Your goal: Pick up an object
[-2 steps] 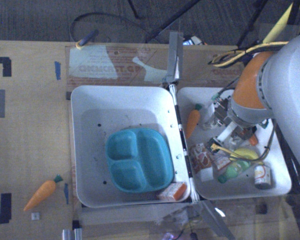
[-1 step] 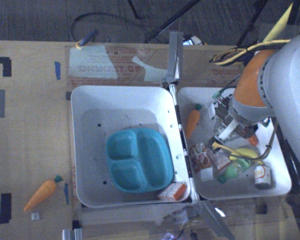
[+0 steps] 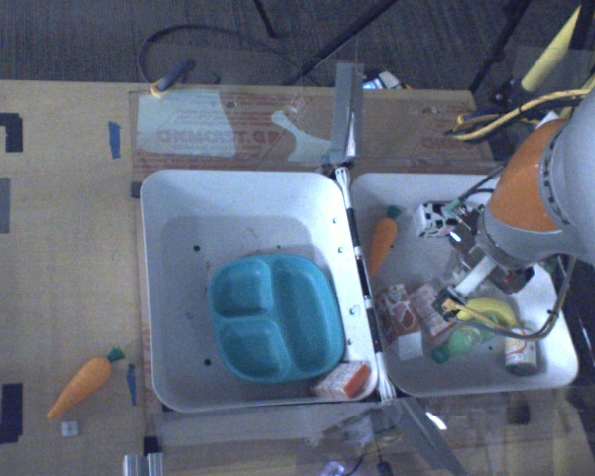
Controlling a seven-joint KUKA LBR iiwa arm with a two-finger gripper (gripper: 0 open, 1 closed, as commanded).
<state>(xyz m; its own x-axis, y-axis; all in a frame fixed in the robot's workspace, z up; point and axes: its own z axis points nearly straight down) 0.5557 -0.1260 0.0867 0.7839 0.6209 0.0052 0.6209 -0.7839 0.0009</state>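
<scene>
**In the right bin, the end effector low over the clutter**

In the right bin (image 3: pixel 565 360), seen from the overhead camera, the end effector (image 3: pixel 463 296) reaches down from the arm (image 3: pixel 545 181) into a crowd of small things. Whether it is spread or pressed together I cannot tell; its tip is lost against the items under it.

Just beside it, on the side toward the bin's near corner, lies a banana (image 3: pixel 489 312), touching or nearly so. Below that sits a green fruit (image 3: pixel 463 341), and past it, by the bin wall, a can (image 3: pixel 521 357). On the other side of the end effector lies a red-and-white packet (image 3: pixel 407 308). Farther off, toward the divider, a carrot (image 3: pixel 381 239) lies alone.

Well apart, the left bin (image 3: pixel 178 196) holds a teal tray (image 3: pixel 275 317) and a small orange box (image 3: pixel 347 379); a second carrot (image 3: pixel 82 384) lies out on the tabletop (image 3: pixel 50 296).

My judgement: this is the reach-and-grasp step, with nothing visibly held. The banana looks the likeliest target. The next move calls for closing squarely on one item, then lifting straight up clear of its neighbours.
</scene>
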